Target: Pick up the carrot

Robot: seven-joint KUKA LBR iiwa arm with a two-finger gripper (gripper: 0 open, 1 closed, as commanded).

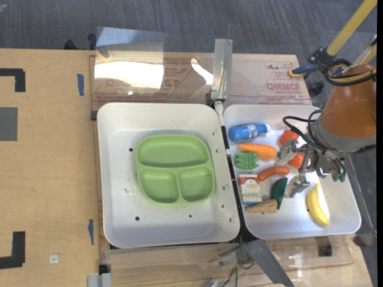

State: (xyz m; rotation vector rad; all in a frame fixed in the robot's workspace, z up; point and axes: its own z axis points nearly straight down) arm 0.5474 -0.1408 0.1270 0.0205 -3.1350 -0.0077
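Carrot (258,149) lies untouched in the right bin (344,223), beside the blue bottle (248,131). Gripper (299,175) hovers nearby, fingers apart, holding nothing; the whole pickup remains.

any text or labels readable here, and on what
None reads clearly.
Red print on the cardboard sheet behind the bins: too blurred.
Label on the blue bottle: too small.
Front of the small carton: picture and print, too small.
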